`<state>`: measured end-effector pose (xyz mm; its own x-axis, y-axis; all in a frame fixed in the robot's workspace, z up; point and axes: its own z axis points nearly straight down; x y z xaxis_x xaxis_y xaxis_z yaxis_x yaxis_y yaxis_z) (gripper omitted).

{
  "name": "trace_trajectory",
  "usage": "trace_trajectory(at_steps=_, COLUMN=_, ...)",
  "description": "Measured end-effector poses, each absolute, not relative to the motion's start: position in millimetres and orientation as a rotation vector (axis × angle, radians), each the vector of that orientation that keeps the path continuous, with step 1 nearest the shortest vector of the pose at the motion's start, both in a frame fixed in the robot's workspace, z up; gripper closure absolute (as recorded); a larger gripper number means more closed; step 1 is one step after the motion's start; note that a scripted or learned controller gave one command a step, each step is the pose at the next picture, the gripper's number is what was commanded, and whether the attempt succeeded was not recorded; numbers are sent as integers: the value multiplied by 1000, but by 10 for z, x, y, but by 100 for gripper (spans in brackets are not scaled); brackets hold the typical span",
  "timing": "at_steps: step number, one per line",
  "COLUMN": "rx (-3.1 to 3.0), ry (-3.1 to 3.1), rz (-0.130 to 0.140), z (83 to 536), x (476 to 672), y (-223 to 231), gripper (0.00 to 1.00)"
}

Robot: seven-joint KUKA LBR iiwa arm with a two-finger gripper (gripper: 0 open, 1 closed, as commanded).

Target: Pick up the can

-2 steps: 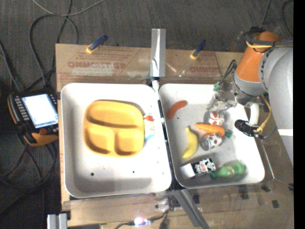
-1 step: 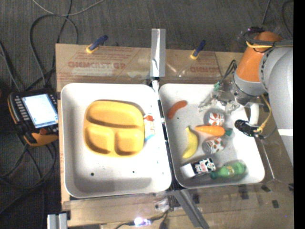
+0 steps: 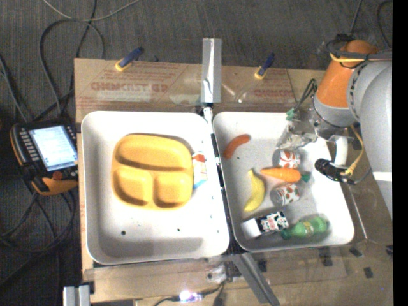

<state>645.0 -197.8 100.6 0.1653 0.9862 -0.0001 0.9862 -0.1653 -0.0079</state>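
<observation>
Gripper [image 3: 294,139] state: can't tell from this angle. I'm just above the can [image 3: 288,159], in the right bin [image 3: 261,126], beside the carrot [image 3: 280,174]. Likely light, thin-walled and slick, so grab mid-body across the round sides, gently.

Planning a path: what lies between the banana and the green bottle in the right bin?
In the camera view, a black-and-white carton lies between the banana and the green bottle.
</observation>
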Motion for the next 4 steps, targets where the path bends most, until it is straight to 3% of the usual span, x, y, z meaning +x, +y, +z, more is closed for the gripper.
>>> trace_trajectory(at_steps=1, rx=-2385, ry=-2025, rz=14, z=1061, x=6450, y=-1965, gripper=100)
trace_trajectory(at_steps=2, rx=-2385, ry=-2025, rz=15, z=1060, x=6449, y=-1966, gripper=0)
trace_trajectory(at_steps=3, rx=-2418, ry=-2003, rz=-8, z=901, x=6421, y=-2026, gripper=0)
trace_trajectory(at_steps=4, rx=-2498, ry=-1899, rz=12, z=2510, x=6692, y=-1826, gripper=0)
